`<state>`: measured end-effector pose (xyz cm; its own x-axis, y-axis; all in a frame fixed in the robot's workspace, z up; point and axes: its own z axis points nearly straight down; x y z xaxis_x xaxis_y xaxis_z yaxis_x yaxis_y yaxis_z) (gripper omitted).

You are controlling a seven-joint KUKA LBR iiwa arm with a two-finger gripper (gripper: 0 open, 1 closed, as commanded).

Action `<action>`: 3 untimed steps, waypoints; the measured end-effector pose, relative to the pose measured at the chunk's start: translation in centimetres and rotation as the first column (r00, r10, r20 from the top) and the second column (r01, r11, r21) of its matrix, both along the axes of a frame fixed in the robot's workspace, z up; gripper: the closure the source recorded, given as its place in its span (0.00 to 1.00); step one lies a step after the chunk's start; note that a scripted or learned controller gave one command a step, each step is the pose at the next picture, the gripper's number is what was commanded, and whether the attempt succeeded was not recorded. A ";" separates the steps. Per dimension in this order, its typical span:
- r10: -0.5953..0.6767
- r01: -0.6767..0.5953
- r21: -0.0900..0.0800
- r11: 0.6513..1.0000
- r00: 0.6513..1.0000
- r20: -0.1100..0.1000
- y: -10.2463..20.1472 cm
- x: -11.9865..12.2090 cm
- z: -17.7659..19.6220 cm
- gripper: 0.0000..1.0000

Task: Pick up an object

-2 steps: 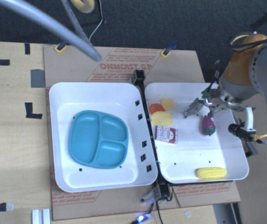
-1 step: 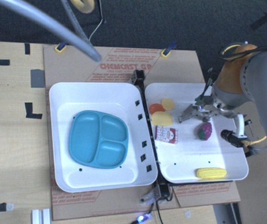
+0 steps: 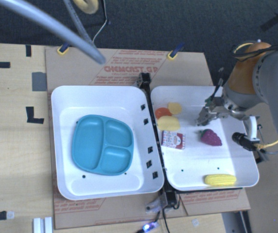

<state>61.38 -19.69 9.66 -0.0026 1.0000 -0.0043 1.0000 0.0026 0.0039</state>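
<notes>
Nothing is lifted yet: every object lies on the floor of the right white plastic bin [image 3: 240, 176]. The hand [image 3: 204, 120] hangs low just left of the purple, berry-shaped toy [image 3: 211, 138], the likeliest target, with nothing between its fingers; whether they are spread or closed cannot be told. Reaching, closing and lifting all appear left to do.

Left of the hand, an orange round toy [image 3: 162, 112], two yellow lumps [image 3: 174, 108] and a small red-and-white carton [image 3: 172, 140] crowd the wall shared with the left white bin [image 3: 61, 178], which holds a blue sectioned plastic plate [image 3: 102, 144]. A yellow toy corn cob [image 3: 220, 180] hugs the near wall. The bin's middle is open room.
</notes>
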 end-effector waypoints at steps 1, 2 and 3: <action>-0.001 0.001 0.003 1.000 1.000 0.000 0.2 -0.1 6.3 1.00; -0.002 0.002 0.003 1.000 1.000 -0.001 -0.5 -0.5 11.0 1.00; 0.000 0.000 0.003 1.000 1.000 0.000 0.2 0.0 17.0 1.00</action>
